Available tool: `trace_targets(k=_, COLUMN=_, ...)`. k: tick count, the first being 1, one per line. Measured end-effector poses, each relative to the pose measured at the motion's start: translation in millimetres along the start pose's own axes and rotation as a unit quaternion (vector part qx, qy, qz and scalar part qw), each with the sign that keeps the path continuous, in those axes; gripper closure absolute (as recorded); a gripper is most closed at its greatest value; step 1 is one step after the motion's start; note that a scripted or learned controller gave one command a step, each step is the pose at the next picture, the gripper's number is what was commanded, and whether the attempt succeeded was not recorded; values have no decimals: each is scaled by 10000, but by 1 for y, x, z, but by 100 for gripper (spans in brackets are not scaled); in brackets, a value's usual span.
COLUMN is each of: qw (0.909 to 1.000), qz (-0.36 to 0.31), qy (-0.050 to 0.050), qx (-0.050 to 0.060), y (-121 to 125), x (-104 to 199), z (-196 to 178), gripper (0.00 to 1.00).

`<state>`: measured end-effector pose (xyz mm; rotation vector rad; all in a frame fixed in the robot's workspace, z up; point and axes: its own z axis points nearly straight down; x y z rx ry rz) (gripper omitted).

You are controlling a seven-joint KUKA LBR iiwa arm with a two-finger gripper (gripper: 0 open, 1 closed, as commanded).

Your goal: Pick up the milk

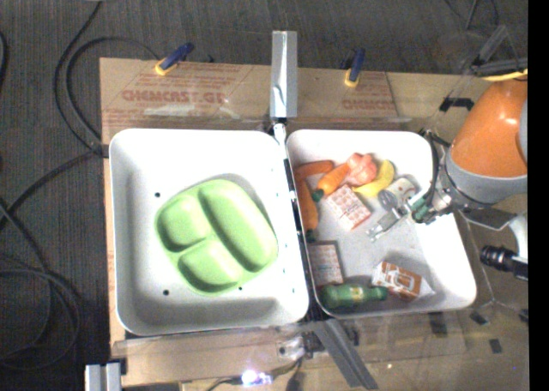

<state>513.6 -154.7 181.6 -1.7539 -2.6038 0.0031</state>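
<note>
Nearest, a green bottle (353, 296) hugs the bin's (455, 291) front edge; milk carton (397, 279) lies below the open fingers (388, 213), bare floor between.

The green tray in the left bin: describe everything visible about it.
The green tray is light green and looks like moulded plastic, with rounded corners and three shallow compartments: one long and two smaller. It lies flat, turned at a slant to the bin's walls, near the middle of the left bin. It rests on the bin floor, with nothing in it or on it.
</note>
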Motion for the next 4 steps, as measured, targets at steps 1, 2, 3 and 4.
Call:
trace_targets(k=1, qw=9937, qz=-1118, qy=-38, qx=-49, y=-24, x=10, z=92, gripper=0)
trace_targets(k=2, qw=9925, qz=-1226, qy=-14, qx=-9, y=-42, x=-29, z=-73, gripper=0)
trace_targets(k=3, qw=9751, qz=-2217, qy=-24, qx=-41, y=-41, x=-33, z=59, gripper=0)
trace_targets(k=4, qw=9926, qz=-1186, qy=-184, qx=-162, y=-5, x=11, z=71, gripper=0)
